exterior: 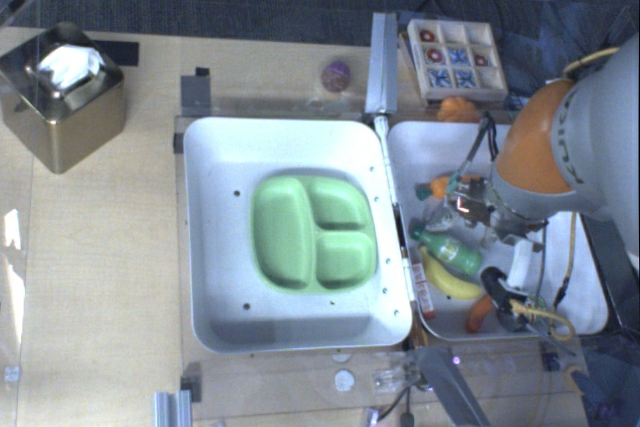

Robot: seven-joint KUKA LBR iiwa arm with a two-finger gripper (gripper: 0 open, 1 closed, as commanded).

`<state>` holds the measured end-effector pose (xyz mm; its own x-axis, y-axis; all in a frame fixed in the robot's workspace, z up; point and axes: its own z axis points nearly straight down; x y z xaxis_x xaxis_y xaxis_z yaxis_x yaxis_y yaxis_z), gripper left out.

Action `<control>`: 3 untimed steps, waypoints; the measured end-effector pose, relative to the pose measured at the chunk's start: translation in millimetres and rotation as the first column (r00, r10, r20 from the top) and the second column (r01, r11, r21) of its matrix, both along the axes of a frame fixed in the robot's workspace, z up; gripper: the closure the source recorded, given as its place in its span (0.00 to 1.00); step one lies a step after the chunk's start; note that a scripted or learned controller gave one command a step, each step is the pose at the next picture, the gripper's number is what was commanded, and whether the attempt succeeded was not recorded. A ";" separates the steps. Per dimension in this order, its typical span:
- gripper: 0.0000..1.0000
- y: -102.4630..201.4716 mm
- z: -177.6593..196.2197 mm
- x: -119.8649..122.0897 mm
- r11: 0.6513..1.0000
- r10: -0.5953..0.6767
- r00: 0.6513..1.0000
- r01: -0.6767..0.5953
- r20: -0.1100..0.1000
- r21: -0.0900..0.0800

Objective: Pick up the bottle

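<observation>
Pale wood forms the bench (110, 255), with dark carpet beyond its far edge and two shallow white bins set side by side on it. The left bin (215, 315) holds a green divided tray (315, 230) lying flat near its middle. The right bin (425, 140) is crowded: the bottle (450, 252), green with a white cap end, lies on its side near the bin's left wall, with a yellow banana (447, 280) just beside it toward the near edge and a small orange item (437, 186) farther back. The grey arm (590, 150) with its orange band reaches in from the right, and the gripper (462, 207) hangs low over the right bin, just behind the bottle; whether it is open or closed cannot be told, and nothing is visibly gripped. A gold box (65, 110) sits at the bench's far left corner, and a tic-tac-toe board (460, 60) lies behind the right bin.
</observation>
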<state>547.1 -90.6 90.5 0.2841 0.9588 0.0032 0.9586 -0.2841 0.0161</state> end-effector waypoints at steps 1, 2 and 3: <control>1.00 -1.0 12.9 2.6 1.000 0.001 1.000 -0.001 0.008 -0.003; 1.00 -21.3 23.0 -8.1 0.989 0.147 0.989 -0.147 -0.011 0.000; 0.00 -21.4 23.0 -8.1 0.989 0.146 0.989 -0.146 -0.011 0.000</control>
